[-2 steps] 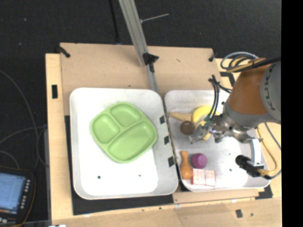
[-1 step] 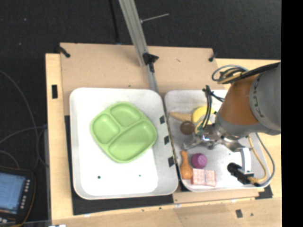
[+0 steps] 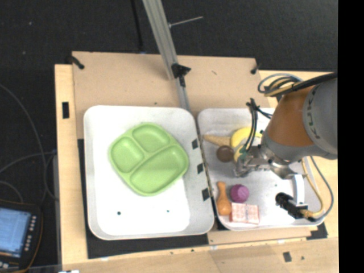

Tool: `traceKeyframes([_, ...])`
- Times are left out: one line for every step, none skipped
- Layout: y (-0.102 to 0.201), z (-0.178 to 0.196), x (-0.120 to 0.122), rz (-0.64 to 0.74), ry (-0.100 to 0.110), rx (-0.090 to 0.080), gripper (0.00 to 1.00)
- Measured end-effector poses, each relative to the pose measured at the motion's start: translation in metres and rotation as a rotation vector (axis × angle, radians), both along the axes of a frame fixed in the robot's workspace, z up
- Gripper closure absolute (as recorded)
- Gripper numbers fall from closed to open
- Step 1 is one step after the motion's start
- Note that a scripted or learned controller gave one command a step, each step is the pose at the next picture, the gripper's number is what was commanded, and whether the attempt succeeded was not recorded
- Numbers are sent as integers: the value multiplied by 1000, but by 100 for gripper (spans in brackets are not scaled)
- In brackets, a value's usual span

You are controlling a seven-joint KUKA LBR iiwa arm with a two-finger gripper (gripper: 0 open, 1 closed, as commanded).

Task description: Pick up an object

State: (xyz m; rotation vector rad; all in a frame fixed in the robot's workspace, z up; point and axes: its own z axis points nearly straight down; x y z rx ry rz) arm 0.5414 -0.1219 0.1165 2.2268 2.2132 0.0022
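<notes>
Above the right bin, we cannot tell the pincer's state; the purple ball looks light, graspable across its middle

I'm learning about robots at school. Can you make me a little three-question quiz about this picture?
1. True or false: the green divided plate lies in the left bin.
2. Which sits nearest the pink wafer block? A) purple ball B) banana C) ice cream cone
3. Fill in: the arm's gripper hovers over the ____ bin.

Key: 1 true; 2 A; 3 right.
</notes>
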Motion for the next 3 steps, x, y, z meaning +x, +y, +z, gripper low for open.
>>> traceKeyframes([-10, 49, -2, 3, -4, -2, 100])
traceKeyframes([-13, 93, 4, 9, -5, -2, 100])
traceKeyframes([-14, 135, 6, 9, -5, -2, 100])
